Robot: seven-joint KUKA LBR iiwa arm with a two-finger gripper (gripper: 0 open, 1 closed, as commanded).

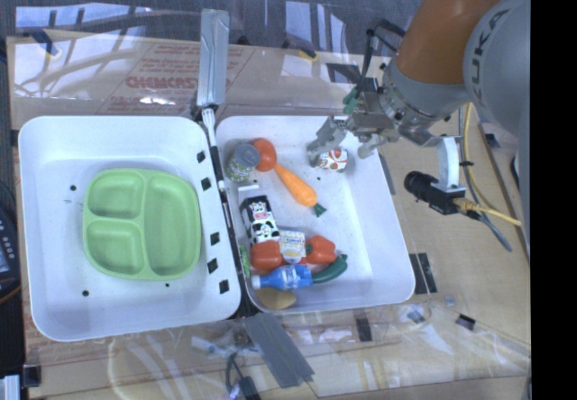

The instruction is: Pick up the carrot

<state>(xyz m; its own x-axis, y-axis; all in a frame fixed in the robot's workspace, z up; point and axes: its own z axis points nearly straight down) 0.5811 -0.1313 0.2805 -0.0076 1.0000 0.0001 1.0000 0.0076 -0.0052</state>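
The gripper (pixel 341 144) hangs over the upper part of the right bin (pixel 383 209), its 2 fingers apart with nothing clamped between them. A small red-and-white object (pixel 334 159) sits just below the fingertips. The carrot (pixel 297 186) lies down-left of the jaws, near them but not touching, slanted on the bin floor. Further left of the jaws rest a tomato (pixel 264 153) and a grey can (pixel 242 160). The left bin (pixel 45 209) carries a green divided plate (pixel 141 222).
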